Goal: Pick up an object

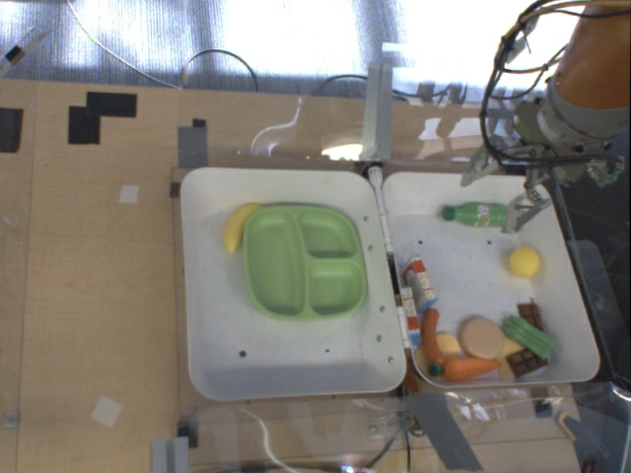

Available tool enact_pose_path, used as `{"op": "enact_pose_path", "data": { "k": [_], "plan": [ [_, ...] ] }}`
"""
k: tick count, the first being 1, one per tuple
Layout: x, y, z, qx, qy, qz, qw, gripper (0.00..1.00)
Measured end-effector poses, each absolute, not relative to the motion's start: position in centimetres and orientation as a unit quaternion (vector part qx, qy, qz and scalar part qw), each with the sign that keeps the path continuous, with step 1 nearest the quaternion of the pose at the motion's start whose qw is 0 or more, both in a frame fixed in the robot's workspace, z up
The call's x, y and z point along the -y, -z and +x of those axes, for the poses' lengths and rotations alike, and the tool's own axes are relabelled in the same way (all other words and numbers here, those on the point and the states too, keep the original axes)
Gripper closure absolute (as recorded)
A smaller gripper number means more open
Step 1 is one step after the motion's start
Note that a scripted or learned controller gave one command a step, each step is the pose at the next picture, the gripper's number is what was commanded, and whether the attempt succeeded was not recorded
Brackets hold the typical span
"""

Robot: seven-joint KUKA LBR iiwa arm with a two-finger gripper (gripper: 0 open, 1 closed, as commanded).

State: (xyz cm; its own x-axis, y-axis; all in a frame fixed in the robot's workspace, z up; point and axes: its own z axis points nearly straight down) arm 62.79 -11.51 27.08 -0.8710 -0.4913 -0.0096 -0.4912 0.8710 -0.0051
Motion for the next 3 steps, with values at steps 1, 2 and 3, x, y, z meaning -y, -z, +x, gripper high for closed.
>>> {"op": "enact_pose_path", "data": {
  "k": [1, 2, 3],
  "plan": [
    [13.5, -15.1, 67.0, -0.926, -0.0001, -0.376, 0.003, 0.00],
    [8.9, -10.9, 66.9, -0.930, 0.0001, -0.367, 0.005, 0.00],
    [11.4, -9.0, 58.1, -0.948, 0.0023, -0.319, 0.006, 0.00]
  ]
}}
